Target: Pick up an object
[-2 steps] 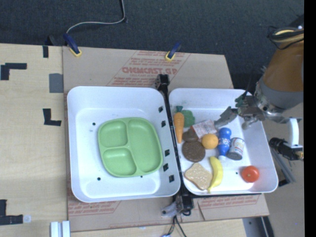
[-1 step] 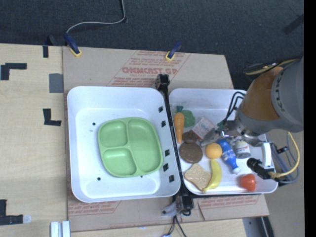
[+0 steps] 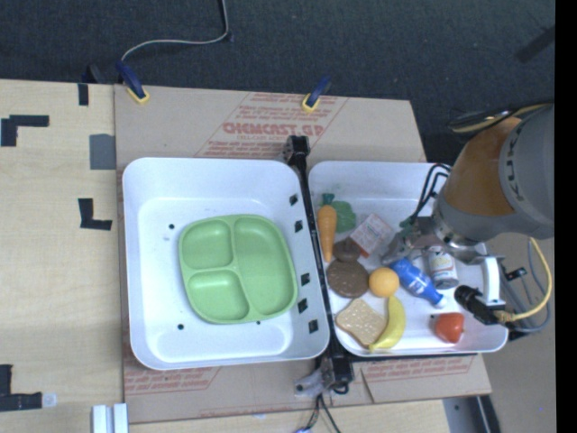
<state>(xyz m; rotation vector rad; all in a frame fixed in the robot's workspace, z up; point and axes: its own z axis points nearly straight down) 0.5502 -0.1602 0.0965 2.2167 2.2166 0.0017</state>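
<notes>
**Two bins, one crowded with toy food**

My gripper (image 3: pixel 424 242) sits low in the right bin (image 3: pixel 397 174), just beside the blue bottle (image 3: pixel 416 278) and the orange (image 3: pixel 384 281); whether it is apart or together I cannot tell (the wrist hides it). Nothing is visibly held. Carrot (image 3: pixel 326 228), banana (image 3: pixel 393 325), toast (image 3: pixel 361 321) and tomato (image 3: pixel 449 327) crowd together, so a clean pick looks awkward. A green divided plate (image 3: pixel 238 267) fills the left bin (image 3: pixel 144 242).

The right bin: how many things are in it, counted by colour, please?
Orange: 2, a carrot and an orange fruit
Brown: 2, a round cookie and a toast slice
Yellow: 1, a banana
Red: 1, a tomato
Blue: 1, a bottle
Pale: 1, a wrapped packet
Total: 8
</notes>
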